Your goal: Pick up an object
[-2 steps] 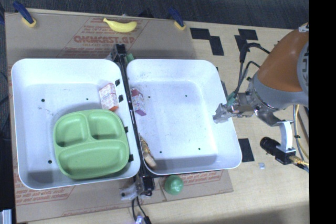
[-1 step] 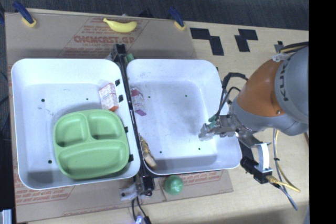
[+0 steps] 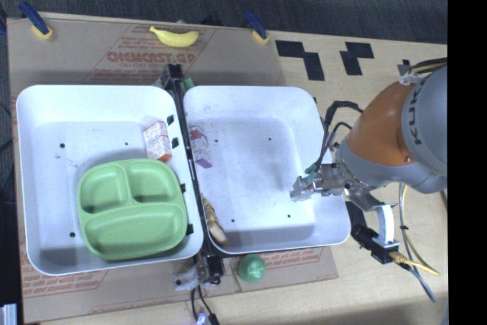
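Two white bins (image 3: 46, 255), one green tray (image 3: 133, 209), one banana (image 3: 174, 35), one green ball (image 3: 251, 268), two blue clamps (image 3: 36, 20).

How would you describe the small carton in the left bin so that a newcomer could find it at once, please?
Start at the left shallow white bin and find the light green divided plastic plate lying in it. Just beyond the plate's far right corner, close to the wall shared with the other bin, sits a small orange-and-white carton. It is the only boxy, printed item in that bin.

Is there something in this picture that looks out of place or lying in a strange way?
Yes. A yellow banana lies on the cardboard behind the bins, and a green ball sits in front of the right bin, both outside. A small carton leans tilted beside the green plate.
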Controlling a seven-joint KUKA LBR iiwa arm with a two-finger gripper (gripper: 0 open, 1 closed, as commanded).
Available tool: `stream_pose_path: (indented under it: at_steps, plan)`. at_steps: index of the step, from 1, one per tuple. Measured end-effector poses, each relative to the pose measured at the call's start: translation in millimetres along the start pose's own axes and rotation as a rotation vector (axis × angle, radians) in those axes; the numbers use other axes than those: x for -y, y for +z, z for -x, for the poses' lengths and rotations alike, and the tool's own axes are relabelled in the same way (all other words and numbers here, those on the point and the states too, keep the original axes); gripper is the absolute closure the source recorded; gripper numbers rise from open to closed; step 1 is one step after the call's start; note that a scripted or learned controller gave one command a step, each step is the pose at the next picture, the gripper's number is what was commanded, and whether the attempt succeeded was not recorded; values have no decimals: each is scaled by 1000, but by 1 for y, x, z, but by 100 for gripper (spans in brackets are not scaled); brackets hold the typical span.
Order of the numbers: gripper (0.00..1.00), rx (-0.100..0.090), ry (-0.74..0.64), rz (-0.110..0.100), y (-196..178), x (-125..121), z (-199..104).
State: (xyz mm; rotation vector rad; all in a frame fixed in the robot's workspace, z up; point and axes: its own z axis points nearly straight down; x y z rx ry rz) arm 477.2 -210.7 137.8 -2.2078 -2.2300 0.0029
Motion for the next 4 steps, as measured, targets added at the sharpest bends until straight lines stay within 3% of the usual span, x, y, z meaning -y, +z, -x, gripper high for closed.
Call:
stream_pose_path:
  at_steps: [1, 2, 4]
  plan:
    - [100, 0, 3, 1, 46, 0, 0]
    - [100, -1, 1, 0, 36, 0, -54]
    - [100, -2, 3, -2, 46, 1, -48]
